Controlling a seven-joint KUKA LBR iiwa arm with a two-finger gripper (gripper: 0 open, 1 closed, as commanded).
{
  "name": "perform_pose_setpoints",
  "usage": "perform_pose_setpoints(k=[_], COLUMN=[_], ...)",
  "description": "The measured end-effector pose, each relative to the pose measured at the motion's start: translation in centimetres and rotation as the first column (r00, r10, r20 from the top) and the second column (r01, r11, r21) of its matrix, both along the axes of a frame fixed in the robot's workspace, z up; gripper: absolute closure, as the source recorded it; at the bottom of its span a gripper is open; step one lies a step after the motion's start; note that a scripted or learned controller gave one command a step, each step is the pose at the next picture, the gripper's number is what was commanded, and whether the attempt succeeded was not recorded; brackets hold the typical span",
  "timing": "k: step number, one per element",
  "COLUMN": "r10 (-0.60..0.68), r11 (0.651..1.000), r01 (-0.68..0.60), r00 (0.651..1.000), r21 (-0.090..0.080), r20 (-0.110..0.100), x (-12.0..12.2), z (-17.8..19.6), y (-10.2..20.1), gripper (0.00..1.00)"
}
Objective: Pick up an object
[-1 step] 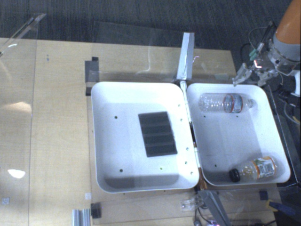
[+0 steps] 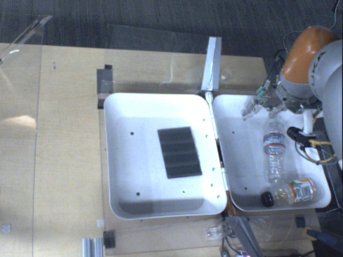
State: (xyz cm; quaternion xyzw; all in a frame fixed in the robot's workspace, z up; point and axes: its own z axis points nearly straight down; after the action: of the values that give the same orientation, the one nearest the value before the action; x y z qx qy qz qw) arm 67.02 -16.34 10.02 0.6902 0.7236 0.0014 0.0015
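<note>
**Awaiting first grasp: nothing lifted, gripper poised over right bin**

Surveying from the left, the left bin (image 2: 120,159) is found to hold one dark ribbed pad (image 2: 179,152), lying flat near its centre and well apart from the arm. A metal divider strip (image 2: 211,63) is noted rising behind the seam between the two bins.

In the right bin (image 2: 236,159) a clear plastic bottle (image 2: 274,154) is recorded lying along the floor, and near the front wall a second small bottle with a black cap and an orange label (image 2: 289,193) (contents not legible). Both rest on the bin floor, neither lifted.

The gripper (image 2: 258,105) is seen at the rear of the right bin, just beyond the clear bottle's upper end; nothing is seen between its fingers, and whether they are spread or closed cannot be told.

The task is judged barely begun: no object is secured, and descent, closure and lift remain outstanding.
</note>
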Motion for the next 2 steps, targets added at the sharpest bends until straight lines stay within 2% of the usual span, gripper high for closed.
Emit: perform_pose_setpoints(k=[1, 2], r10=[0.037, 0.181], r11=[0.999, 0.984], r01=[-0.037, -0.181], r00=[0.999, 0.984], r21=[-0.002, -0.006], r20=[0.005, 0.008], x=[-8.4, -15.6], z=[-1.2, -1.0], y=[-4.2, -4.3], gripper=[0.0, 0.0])
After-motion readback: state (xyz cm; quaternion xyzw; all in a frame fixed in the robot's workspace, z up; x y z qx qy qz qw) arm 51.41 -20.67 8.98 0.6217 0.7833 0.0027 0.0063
